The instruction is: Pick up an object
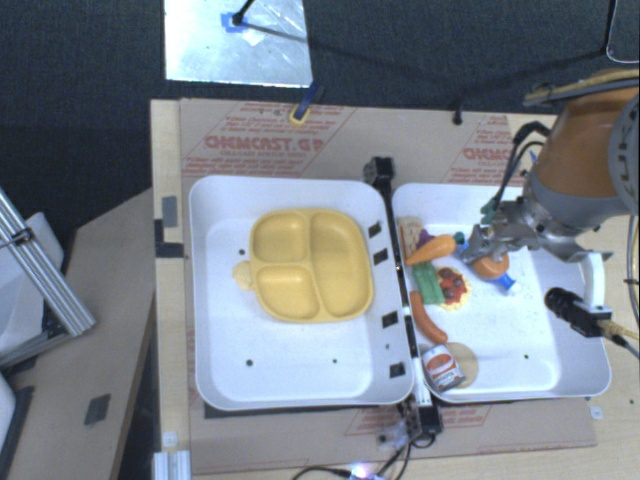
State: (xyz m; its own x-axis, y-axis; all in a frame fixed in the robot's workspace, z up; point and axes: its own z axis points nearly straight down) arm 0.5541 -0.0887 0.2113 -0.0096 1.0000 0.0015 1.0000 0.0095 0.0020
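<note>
Nearest the bench's front edge, a small red-and-white can lies on its side at the front-left corner of the right bin, touching a tan round piece on its right. Just behind them, an orange sausage-shaped toy lies along the bin's left wall. Further back are a green block and, touching it, a round pizza-like toy. Behind these, a toy carrot lies tilted near the left wall. The left bin carries a yellow three-compartment plate at its centre, with a small pale piece at the plate's left edge. The gripper sits low in the back half of the right bin, directly over an orange object with a blue piece just beside it; jaw opening and any hold cannot be determined.
</note>
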